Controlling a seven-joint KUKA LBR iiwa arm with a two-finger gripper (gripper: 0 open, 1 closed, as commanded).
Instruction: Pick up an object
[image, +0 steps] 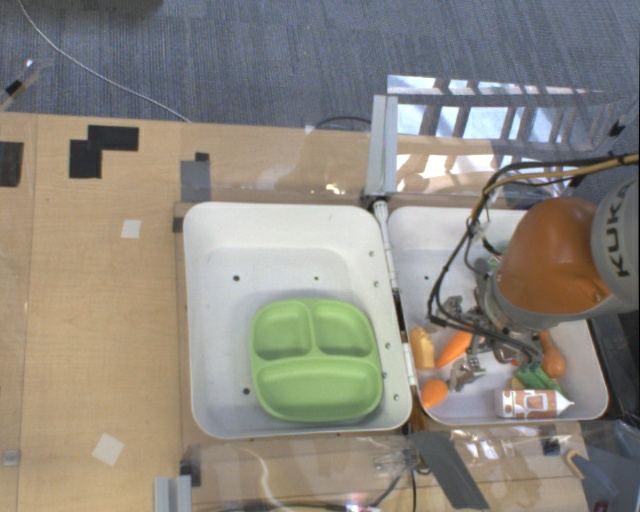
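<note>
The right bin (425, 250) holds several small objects. An orange carrot (453, 347) lies tilted near its left side, with a yellow-orange piece (424, 349) beside it and an orange round piece (434, 392) below. A white bottle with an orange label (530, 403) lies along the front wall. A green item (537, 377) and another orange piece (551, 358) sit at the right. My gripper (465, 372) reaches down among them, just below and right of the carrot. Nothing is visibly held. The arm's orange band (550, 260) hides the bin's middle.
The left bin (220, 260) holds a green divided plate (316, 360) towards its front. A metal divider (395, 300) runs between the bins. Black cables (470, 240) loop from the arm over the right bin. A metal frame (480, 110) stands behind it.
</note>
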